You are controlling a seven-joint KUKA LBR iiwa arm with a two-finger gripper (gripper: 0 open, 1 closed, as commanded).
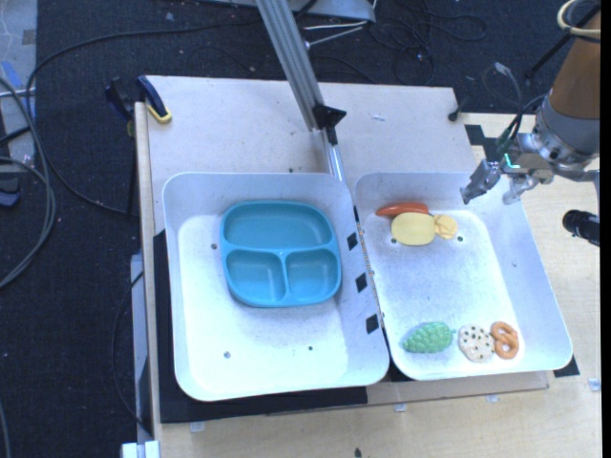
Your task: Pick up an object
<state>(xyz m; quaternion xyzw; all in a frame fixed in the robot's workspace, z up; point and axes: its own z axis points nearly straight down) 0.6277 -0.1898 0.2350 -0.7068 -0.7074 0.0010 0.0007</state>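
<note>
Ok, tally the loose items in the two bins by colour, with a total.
Blue: 1, the divided plate in the left bin
Yellow: 1
Red-orange: 1
Green: 1
Speckled white: 1
Orange-brown: 1, the pretzel shape
Total: 6

A pale wooden bench top (286, 122) stands on dark speckled carpet floor (67, 256). Black cables (57, 55) trail across the carpet left of the bench.

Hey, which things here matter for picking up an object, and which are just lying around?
For the job:
gripper, above the right bin's far edge
yellow toy
red piece
green toy
cookie
pretzel
right bin

Lying about:
blue divided plate
left bin
</note>
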